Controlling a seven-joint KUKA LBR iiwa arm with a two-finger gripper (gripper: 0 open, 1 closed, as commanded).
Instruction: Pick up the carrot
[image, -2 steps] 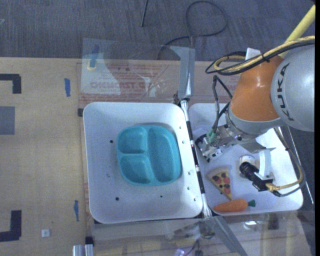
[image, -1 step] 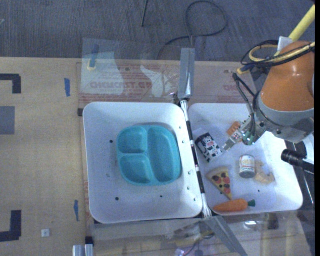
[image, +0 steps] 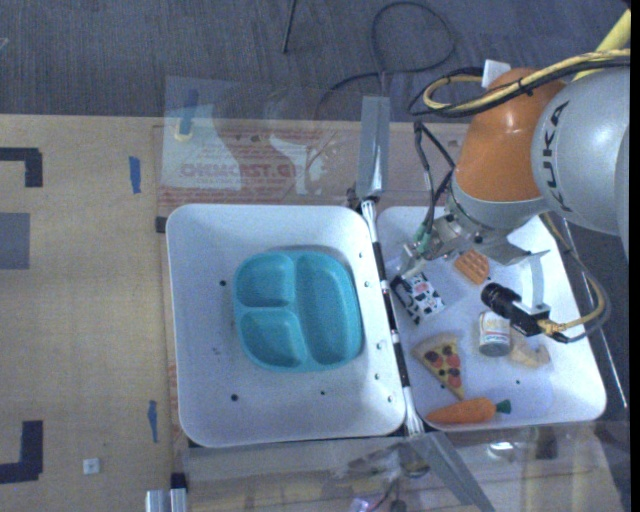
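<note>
Clearly the task is at its beginning – nothing of the pick seems to be done yet. The two-finger gripper (image: 412, 285) hangs below the grey arm with the orange band (image: 520, 130), over the upper left part of the right white bin (image: 585, 385), close to the divider between the two bins. Its dark fingertips are near a small white card with red and dark marks (image: 424, 298); whether they are spread or pressed together, I cannot tell from this angle, and I see no object between them.

Going outward, a small orange ridged piece (image: 472, 266) lies just to the right of the gripper, then a small pale tin can (image: 493, 333) and a toy pizza slice with dark dots (image: 441, 361) further toward the front.

The orange toy carrot with a green tip (image: 463, 411) lies flat at the front edge of the right bin, well apart from the gripper – untouched, as far as I can judge. The left white bin (image: 200, 400) holds a turquoise divided plate (image: 297, 310).

What is left, in my judgement, is all: to travel to the front, to come down over the carrot, to close, to lift.
</note>
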